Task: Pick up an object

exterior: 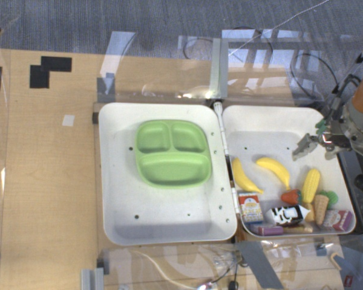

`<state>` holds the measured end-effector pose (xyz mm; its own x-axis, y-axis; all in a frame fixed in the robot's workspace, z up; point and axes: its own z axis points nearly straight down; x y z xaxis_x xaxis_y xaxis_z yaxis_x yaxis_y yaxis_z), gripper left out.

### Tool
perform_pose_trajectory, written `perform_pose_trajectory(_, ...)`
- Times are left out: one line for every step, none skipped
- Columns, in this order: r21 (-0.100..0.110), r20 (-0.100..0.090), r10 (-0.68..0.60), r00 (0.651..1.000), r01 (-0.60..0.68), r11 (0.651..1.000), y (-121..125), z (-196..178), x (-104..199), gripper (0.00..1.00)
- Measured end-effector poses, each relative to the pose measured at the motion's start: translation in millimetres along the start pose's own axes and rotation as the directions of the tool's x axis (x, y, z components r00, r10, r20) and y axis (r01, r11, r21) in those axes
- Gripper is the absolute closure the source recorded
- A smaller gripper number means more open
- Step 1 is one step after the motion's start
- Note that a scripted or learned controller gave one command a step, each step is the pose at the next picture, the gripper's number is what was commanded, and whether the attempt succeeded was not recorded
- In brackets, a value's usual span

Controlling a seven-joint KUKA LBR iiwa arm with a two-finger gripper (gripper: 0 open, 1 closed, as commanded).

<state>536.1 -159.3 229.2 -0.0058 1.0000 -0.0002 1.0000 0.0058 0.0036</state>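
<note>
The right bin (272,122) holds several toy foods in its near half: two yellow bananas (274,169) (244,177), a corn cob (311,185), a red strawberry-like piece (290,196), a tan cone (321,209), a red-and-white carton (249,207), a black-and-white item (289,213) and a purple stick (269,229). My gripper (315,150) hangs over the bin's right side, above and to the right of the upper banana. It is open, with one grey finger (302,145) pointing left and nothing between its fingers.
The left bin (118,210) bears a green divided plate (172,153). A metal divider (225,156) separates the two bins. A pink box (340,220) and a green piece (331,197) lie in the right bin's near right corner. Cables (314,71) run behind it.
</note>
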Motion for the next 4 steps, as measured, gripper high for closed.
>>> perform_pose_trajectory(-0.014, 0.003, 0.045, 0.999, -0.045, 0.999, 22.4, 138.2, -5.2, 0.00)
perform_pose_trajectory(-0.001, 0.000, 0.296, 0.955, -0.296, 0.955, 6.3, 102.7, -18.6, 0.00)
perform_pose_trajectory(-0.008, 0.000, 0.166, 0.986, -0.166, 0.986, 26.3, 139.1, -38.7, 0.00)
perform_pose_trajectory(-0.017, -0.002, 0.164, 0.987, -0.164, 0.986, 29.9, 126.1, -37.1, 1.00)
